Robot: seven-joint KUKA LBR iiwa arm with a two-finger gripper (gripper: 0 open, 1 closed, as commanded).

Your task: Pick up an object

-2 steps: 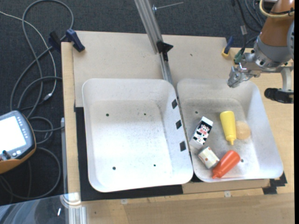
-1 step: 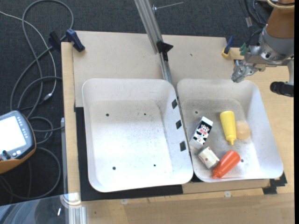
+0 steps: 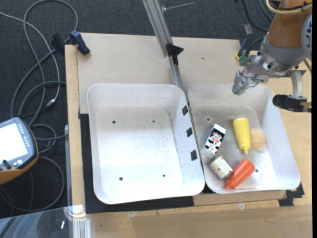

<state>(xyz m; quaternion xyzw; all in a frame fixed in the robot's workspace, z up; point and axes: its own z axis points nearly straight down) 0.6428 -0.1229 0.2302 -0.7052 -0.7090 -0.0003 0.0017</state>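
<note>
The right bin [image 3: 277, 133] holds several small objects: a yellow bottle [image 3: 242, 134], a tan lump [image 3: 257, 138] touching its right side, a black-and-white patterned carton [image 3: 214, 139], a small white cup-like piece [image 3: 221, 167] and an orange-red carrot-shaped toy [image 3: 239, 174]. My gripper [image 3: 240, 86] hangs over the far edge of the right bin, well above and behind the yellow bottle. Nothing shows between its fingers.
The left bin [image 3: 99, 108] lies beside the right one, with a black clipped divider [image 3: 189, 133] along their shared edge. A slanted metal rail [image 3: 157, 19] crosses the back of the bench. Cables and a pendant [image 3: 15, 150] lie on the floor at left.
</note>
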